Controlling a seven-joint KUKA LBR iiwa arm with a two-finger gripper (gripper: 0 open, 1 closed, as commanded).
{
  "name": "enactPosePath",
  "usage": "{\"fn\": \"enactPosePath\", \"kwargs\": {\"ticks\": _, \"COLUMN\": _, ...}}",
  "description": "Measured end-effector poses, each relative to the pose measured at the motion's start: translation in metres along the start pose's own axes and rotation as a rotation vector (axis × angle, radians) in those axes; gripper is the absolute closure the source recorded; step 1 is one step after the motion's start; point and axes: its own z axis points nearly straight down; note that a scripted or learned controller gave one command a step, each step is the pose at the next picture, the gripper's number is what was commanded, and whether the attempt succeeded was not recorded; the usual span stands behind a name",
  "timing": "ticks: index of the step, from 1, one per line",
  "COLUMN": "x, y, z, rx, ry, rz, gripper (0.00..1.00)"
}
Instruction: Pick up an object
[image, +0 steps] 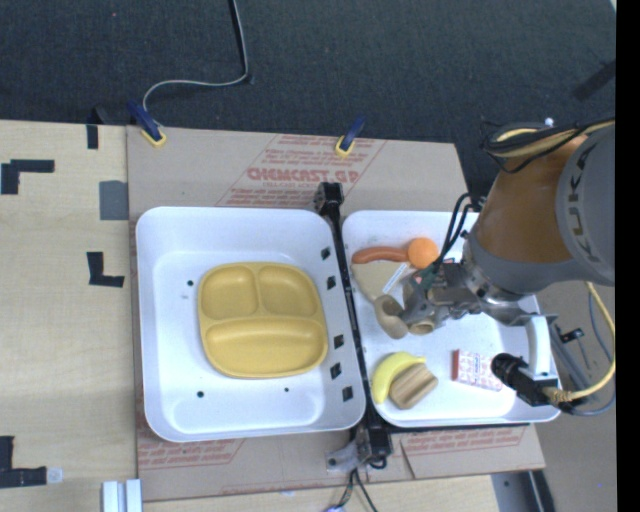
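Gripper (418, 305) down in the right bin (440, 410), grip impossible to tell; carrot (378, 255), orange ball (424, 251), banana (390, 370), red-patterned card (476, 369) crowd around. Yellow tray (263, 319) sits left.

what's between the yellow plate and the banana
In the camera view, the black divider where the two bins meet lies between the yellow divided plate and the banana.
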Motion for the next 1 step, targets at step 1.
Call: {"fn": "enactPosePath", "kwargs": {"ticks": 1, "x": 0.0519, "y": -0.0078, "z": -0.0281, "rx": 0.001, "ry": 0.001, "rz": -0.001, "gripper": 1.0}}
